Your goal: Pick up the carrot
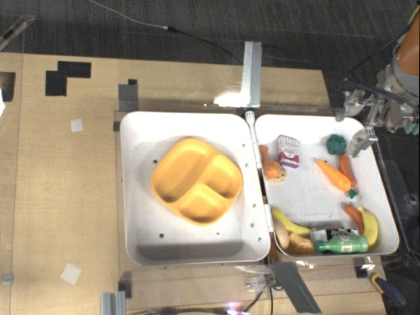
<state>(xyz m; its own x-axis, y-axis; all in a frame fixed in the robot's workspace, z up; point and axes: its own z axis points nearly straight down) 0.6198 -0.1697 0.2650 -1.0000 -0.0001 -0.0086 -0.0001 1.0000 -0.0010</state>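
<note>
Nearest the camera, along the near wall of the right bin (387, 195), lay a green bottle (341, 244), with a yellow banana (291, 225) and a brown potato-like piece (298, 243) to its left and a second banana (371, 224) curving beside a small orange-red piece (354, 215) on its right. Farther in, the carrot (333, 174) lay slantwise on the bin floor toward the right side, with a second orange piece (346, 168) just beside it. A chicken drumstick (270, 167) lay by the left wall, a small carton (288, 151) next to it. In the left bin (134, 195) sat a yellow sectioned plate (196, 180). At the far right edge, the gripper (361, 143) hung near a green item (336, 144), holding nothing; whether it was open or closed could not be told.
</note>
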